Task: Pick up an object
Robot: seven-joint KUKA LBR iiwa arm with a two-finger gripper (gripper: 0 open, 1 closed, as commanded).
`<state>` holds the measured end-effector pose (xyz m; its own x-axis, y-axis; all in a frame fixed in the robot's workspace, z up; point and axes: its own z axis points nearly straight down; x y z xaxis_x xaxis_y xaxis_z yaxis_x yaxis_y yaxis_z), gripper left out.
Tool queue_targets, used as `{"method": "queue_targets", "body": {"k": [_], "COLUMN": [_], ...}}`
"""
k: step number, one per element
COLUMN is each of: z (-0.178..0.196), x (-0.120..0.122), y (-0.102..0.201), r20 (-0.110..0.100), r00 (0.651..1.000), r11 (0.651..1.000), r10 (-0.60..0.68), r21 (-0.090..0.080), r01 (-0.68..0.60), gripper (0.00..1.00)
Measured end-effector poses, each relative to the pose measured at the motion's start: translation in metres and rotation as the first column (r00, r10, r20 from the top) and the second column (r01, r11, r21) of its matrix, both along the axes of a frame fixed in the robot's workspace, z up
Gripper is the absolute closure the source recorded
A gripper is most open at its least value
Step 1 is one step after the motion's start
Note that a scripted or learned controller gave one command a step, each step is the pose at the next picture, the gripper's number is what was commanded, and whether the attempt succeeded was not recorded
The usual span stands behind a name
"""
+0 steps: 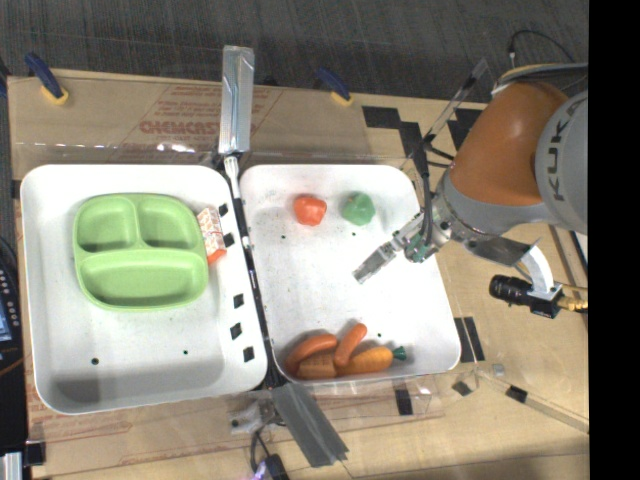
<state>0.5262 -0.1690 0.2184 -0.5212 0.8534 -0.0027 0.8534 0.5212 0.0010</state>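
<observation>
- Objects for picking are seen in the right bin: a red-orange piece and a green piece lie near the far wall, just apart from each other, and a carrot with a green tip is piled with brown sausage-like pieces against the near wall.
- The gripper is held over the bare middle of that bin, slanting toward the left, with nothing seen between its fingers; whether they are spread or pressed together cannot be told from this angle, as they blur into one grey shape.
- The arm is seen at the right, its orange band above the grey wrist.
- A green divided tray is set in the left bin, and a small patterned packet with an orange piece at its lower end lies just beside the tray's right edge.
- Both bins are borne by a brown cardboard-covered bench, printed in red lettering and marked with black tape.
- Blue clamps are fixed along the far edge of the bench.
- Dark, ribbed flooring is seen beyond the bench.
</observation>
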Motion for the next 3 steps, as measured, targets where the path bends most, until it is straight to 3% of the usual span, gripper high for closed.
{"method": "queue_targets", "body": {"k": [1, 2, 3], "z": [-0.114, -0.127, -0.026], "x": [-0.051, -0.049, -0.049], "y": [0.036, 0.063, 0.081], "r20": [-0.008, -0.007, -0.001], "r00": [1.000, 0.967, 0.965], "r11": [1.000, 0.967, 0.965], "r10": [-0.003, -0.256, -0.262], "r21": [0.004, 0.003, 0.002], "r01": [0.003, 0.256, 0.262], "gripper": [0.00, 0.00, 0.00]}}
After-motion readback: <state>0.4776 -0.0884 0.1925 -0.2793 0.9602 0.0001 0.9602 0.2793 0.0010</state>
